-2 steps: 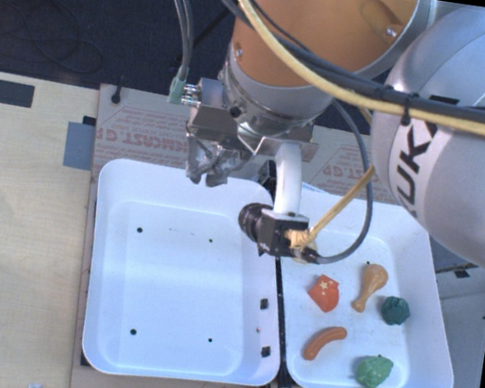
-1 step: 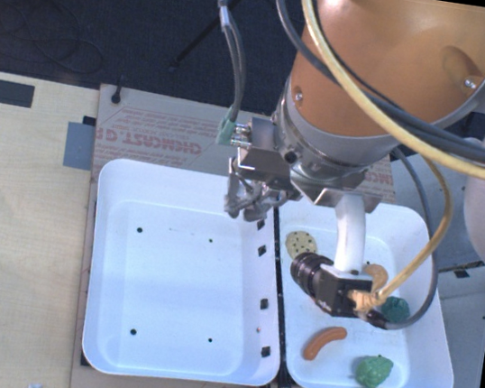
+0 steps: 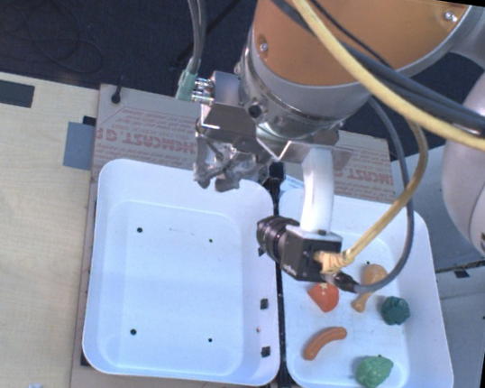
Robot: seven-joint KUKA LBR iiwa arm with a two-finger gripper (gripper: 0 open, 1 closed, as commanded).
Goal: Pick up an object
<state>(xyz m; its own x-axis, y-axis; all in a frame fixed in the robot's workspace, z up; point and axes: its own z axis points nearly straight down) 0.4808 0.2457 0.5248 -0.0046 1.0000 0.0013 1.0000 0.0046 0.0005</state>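
The gripper [image 3: 219, 176] hangs over the left bin's [image 3: 106, 304] far edge; I cannot tell its grip. Next, reach a toy.

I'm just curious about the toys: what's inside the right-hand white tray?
In the right tray: a red piece, an orange sausage, two green lumps and a tan piece. The arm covers the tray's far left part.

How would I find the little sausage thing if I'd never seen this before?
Look in the right bin, the one with the toys in it. Near its front edge lies the sausage, just left of a light green lump and below a red piece. It is the only long, curved, orange-brown thing there.
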